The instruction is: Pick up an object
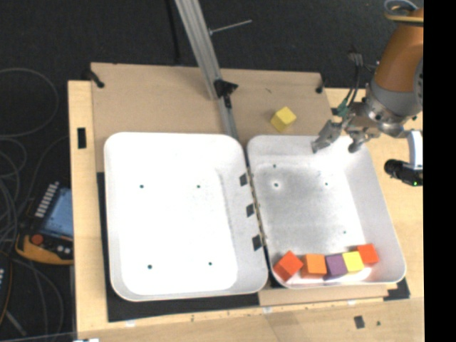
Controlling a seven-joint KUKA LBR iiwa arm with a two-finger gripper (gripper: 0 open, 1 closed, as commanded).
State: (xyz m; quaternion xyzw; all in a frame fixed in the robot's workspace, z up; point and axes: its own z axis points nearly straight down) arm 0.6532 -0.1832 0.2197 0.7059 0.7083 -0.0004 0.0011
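Several small blocks line the near wall of the right bin [377, 191]: an orange-red block [288, 264], an orange block [314, 263], a purple block [335, 264], a yellow block [353, 261] and a red-orange block [368, 254]. A yellow cube [283, 118] lies on the bench beyond the bins. My gripper [338, 140] hangs over the far right corner of the right bin, open, with nothing between its fingers [322, 138]. It is far from the row of blocks.
The left bin [171, 212] sits beside the right one. A slanted metal pole [203, 45] rises from the bench between the bins' far edges. Cables and a handheld pendant [53, 223] lie on the floor at left.
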